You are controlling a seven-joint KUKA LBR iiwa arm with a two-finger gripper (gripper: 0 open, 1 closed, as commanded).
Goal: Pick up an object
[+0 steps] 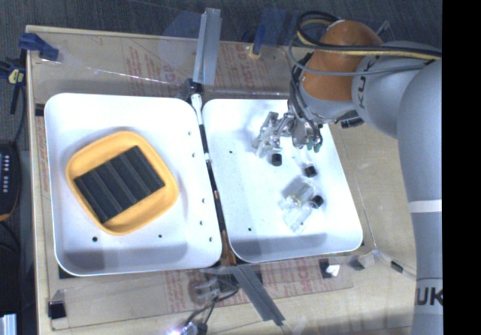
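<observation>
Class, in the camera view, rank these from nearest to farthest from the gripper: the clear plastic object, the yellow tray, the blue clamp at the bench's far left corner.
Gripper in the right bin.
1. Clear plastic object, same bin.
2. Yellow tray, left bin.
3. Blue clamp, far left corner.

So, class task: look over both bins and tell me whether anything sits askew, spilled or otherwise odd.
The yellow tray with the dark ribbed insert lies rotated in the left bin, its edges not square with the bin walls. In the right bin, a clear plastic item lies tilted, with small dark pieces scattered near it. Nothing looks spilled or broken.
</observation>
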